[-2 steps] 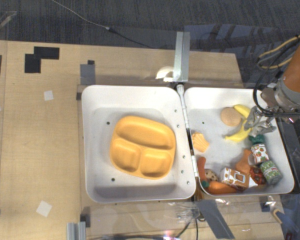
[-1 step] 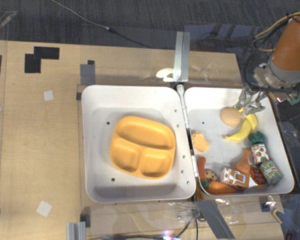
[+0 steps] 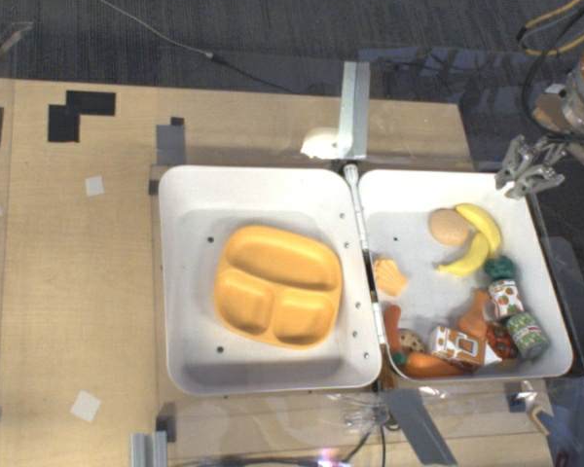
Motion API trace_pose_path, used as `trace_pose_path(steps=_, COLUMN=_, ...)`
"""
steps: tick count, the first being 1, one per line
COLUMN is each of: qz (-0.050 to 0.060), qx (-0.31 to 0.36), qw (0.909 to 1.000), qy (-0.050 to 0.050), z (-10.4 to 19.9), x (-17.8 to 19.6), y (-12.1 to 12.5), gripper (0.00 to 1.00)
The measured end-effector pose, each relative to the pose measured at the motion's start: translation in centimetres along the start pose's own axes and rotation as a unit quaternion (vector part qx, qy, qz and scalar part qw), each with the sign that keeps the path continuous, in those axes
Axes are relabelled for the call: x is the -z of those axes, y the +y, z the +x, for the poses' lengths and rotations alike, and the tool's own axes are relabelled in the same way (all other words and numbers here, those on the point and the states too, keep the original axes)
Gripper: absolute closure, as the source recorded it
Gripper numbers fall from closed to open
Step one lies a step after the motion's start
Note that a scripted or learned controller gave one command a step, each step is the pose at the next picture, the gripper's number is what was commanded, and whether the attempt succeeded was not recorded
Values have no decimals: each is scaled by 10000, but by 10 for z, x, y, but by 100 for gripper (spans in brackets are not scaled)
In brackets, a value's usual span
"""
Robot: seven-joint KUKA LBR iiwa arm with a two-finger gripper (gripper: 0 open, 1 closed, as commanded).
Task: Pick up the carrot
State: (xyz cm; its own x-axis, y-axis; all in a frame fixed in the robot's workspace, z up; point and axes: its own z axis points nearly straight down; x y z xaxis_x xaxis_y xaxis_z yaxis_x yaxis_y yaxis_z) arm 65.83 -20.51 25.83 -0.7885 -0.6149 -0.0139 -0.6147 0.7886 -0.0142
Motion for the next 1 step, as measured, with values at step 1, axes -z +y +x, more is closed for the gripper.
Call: trace_pose_path(steps=1, qz=-83, qx=956, qw=9954, qy=47, z=33, x=-124, y=27, gripper=100)
